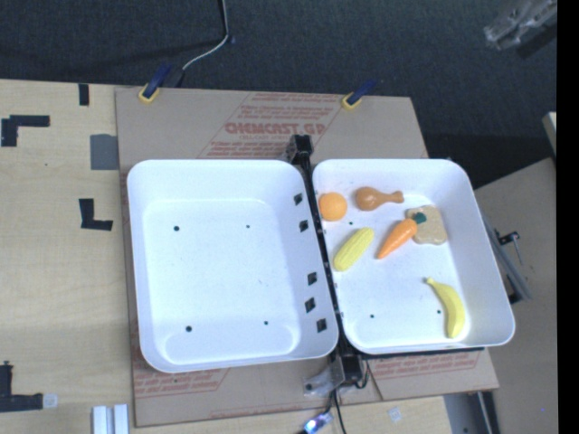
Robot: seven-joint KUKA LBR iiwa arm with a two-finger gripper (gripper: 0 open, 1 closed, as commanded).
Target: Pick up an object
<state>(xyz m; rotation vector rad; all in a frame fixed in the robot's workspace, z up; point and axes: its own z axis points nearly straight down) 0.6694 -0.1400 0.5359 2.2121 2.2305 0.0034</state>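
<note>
The right bin point(484, 242) holds several toy foods. An orange ball point(333, 206) lies by the divider, with a brown drumstick point(375, 197) just right of it. Below them are a yellow corn cob point(353, 248) and an orange carrot point(398, 236). The carrot's top touches a beige piece point(432, 227). A yellow banana point(450, 307) lies near the bin's front right corner. My gripper point(520, 21) hangs blurred at the top right, high over the dark floor and well beyond the bins.
The left bin point(136, 242) sits beside the right one on a cardboard sheet point(271, 125) fixed with yellow and blue clamps point(156, 81). A cable point(217, 25) runs across the dark floor behind. Black clips point(312, 278) line the divider.
</note>
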